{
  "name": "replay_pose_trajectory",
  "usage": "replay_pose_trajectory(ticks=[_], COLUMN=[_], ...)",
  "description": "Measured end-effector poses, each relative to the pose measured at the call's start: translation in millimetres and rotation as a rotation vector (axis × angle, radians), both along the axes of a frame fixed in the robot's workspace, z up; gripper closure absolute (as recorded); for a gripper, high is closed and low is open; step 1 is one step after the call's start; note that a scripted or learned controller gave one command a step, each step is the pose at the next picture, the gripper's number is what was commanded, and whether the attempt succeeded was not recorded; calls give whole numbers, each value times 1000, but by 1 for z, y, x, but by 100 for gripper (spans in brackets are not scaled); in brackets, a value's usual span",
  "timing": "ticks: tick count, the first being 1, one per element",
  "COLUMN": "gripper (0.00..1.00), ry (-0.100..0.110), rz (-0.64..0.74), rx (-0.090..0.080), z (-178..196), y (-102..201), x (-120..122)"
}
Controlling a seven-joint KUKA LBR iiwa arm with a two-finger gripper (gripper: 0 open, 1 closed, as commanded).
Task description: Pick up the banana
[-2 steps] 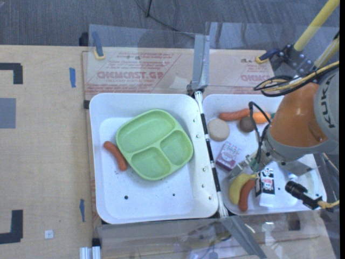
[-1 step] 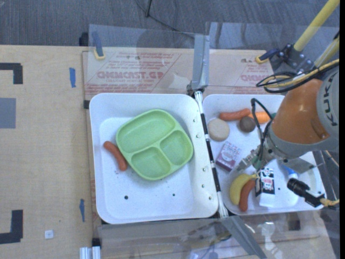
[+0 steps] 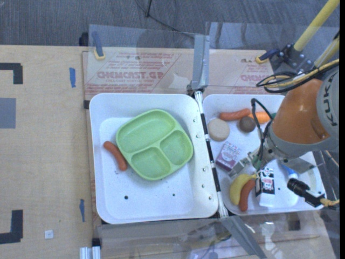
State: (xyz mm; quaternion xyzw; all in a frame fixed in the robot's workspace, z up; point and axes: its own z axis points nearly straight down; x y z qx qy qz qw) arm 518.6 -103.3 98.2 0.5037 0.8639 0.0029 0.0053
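Note:
The yellow banana point(image 3: 237, 185) lies near the front left corner of the right bin point(image 3: 318, 201), with a red sausage point(image 3: 246, 195) resting against its right side. My gripper point(image 3: 251, 164) hangs from the orange-banded wrist just above and behind the banana's upper end, very close to it. The arm's body hides the bin's middle right. Nothing can be seen held in the gripper.
Around the banana are a pink packet point(image 3: 230, 154), a black-and-white carton point(image 3: 266, 182), a beige round item point(image 3: 218, 129), a brown ball point(image 3: 247, 124) and an orange-red sausage point(image 3: 235, 115). In the left bin point(image 3: 102, 198) sit a green divided plate point(image 3: 155, 143) and a sausage point(image 3: 115, 155).

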Motion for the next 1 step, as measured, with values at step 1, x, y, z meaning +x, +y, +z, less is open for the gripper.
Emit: replay_pose_trajectory(ticks=[1], gripper=[0], ry=[7], rz=[146], rx=[-1], z=[-12], y=[-2], x=[48])
